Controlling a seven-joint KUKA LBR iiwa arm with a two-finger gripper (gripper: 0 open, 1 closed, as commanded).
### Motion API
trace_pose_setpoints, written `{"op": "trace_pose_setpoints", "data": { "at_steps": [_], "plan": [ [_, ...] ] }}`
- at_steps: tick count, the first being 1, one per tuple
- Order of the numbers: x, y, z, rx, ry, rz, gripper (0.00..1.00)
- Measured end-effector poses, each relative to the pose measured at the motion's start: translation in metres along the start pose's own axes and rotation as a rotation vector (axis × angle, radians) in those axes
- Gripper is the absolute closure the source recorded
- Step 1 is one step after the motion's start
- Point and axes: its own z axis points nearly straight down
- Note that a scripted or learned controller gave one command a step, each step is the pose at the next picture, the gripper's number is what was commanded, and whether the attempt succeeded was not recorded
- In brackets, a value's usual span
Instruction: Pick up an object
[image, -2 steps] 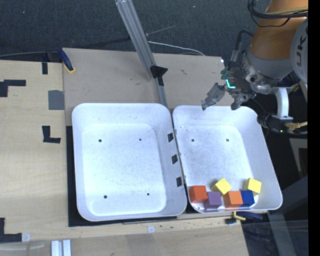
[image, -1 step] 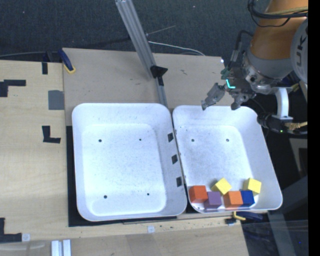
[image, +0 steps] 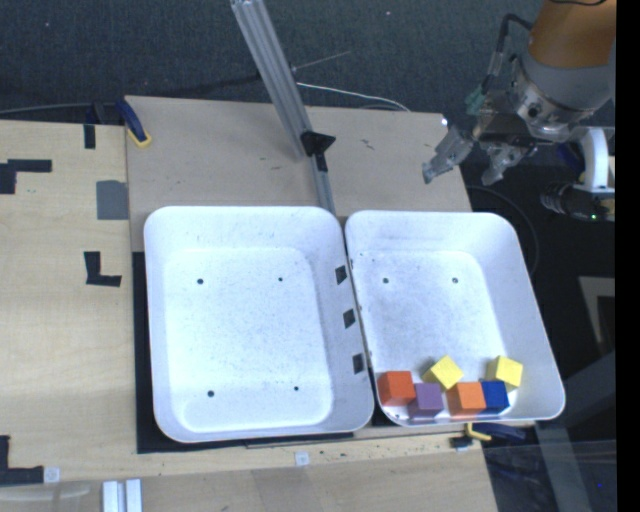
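Note:
Several small blocks lie clustered in the near corner of the right bin (image: 523, 262): an orange-red block (image: 397, 385), a purple block (image: 429, 398), a yellow block (image: 445, 373), an orange block (image: 466, 398), a blue block (image: 494, 396) and a second yellow block (image: 508, 371). My gripper (image: 466, 168) hangs above the bench beyond the right bin's far edge, well away from the blocks. It is open, its two fingers are spread wide apart, and nothing sits between them.
The left bin (image: 152, 240) stands beside the right one, with small black clips along the seam between them. A slanted metal pole (image: 278, 78) rises from a black bracket (image: 317, 144) behind the bins. A yellow clip (image: 137, 131) sits at the bench's far left corner.

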Motion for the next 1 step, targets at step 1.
{"op": "trace_pose_setpoints", "data": {
  "at_steps": [1],
  "plan": [
    [0.0368, -0.0662, 0.1472, 0.018, 0.002, 0.003, 0.0]
  ]
}}
